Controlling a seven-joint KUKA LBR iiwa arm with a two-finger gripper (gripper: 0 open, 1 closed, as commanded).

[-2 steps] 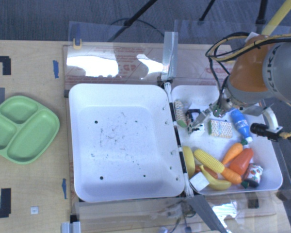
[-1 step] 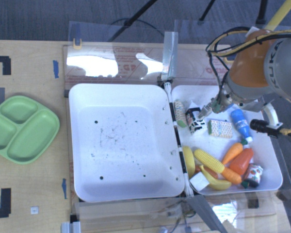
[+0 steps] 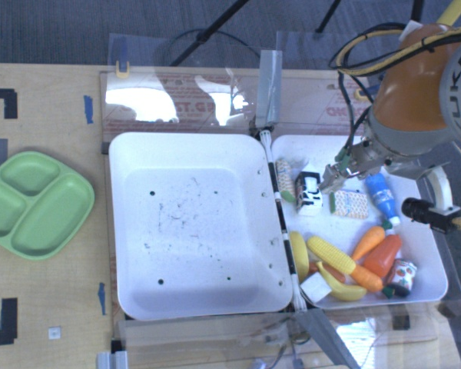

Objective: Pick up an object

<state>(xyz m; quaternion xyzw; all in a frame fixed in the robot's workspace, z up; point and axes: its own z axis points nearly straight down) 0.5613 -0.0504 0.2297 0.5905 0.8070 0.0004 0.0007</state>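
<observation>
While two white bins (image 3: 192, 160) sit on the wooden bench (image 3: 54, 298), the end effector (image 3: 332, 177) grip state is unclear.

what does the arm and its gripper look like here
The arm is grey with a broad, rounded orange band above the wrist. Dark lettering shows on its grey casing at the right. Yellow and black cables loop over the top of it. The gripper is a small grey metal piece tapering to thin fingers.
</observation>
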